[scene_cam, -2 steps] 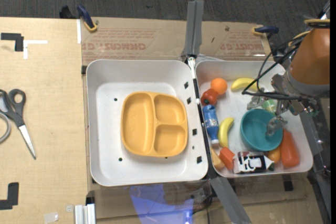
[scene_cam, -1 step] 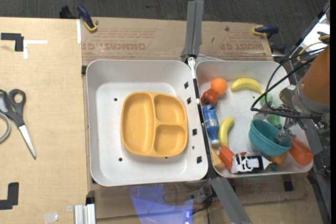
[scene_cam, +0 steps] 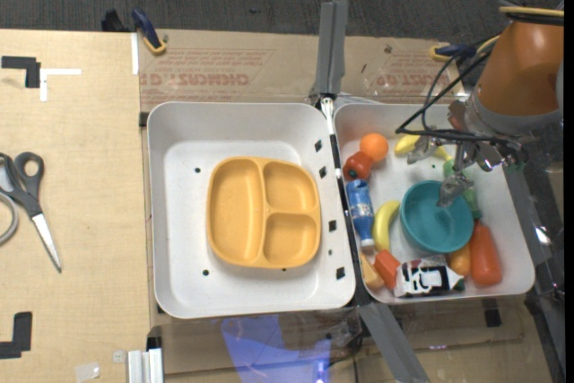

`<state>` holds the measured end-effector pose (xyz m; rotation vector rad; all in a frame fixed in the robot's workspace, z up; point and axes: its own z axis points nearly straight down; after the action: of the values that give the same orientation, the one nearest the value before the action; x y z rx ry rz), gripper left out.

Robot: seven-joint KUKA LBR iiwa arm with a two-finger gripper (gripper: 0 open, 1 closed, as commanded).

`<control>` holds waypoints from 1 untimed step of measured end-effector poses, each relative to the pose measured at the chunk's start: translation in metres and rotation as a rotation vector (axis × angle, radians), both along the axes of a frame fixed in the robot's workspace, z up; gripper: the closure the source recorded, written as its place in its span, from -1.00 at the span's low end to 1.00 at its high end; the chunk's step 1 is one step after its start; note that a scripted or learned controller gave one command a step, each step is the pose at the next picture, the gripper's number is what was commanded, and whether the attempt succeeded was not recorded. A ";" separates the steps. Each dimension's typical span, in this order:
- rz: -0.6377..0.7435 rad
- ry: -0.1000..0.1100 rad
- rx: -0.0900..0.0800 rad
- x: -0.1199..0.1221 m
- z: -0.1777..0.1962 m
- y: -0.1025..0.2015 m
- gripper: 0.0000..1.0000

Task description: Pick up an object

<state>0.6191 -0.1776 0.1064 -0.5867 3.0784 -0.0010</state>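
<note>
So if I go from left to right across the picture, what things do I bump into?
Scissors → yellow plate → blue bottle → teal bowl → orange carrot.

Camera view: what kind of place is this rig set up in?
Probably a robotics lab bench, not a kitchen: two white bins clamped over taped cardboard, toy food around a teal bowl beneath the gripper, and scissors lying on the plywood top.
</note>
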 end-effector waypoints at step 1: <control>0.080 0.003 -0.001 0.036 -0.010 0.003 -1.00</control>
<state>0.6548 -0.1747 0.0961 -0.7102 3.0557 -0.0005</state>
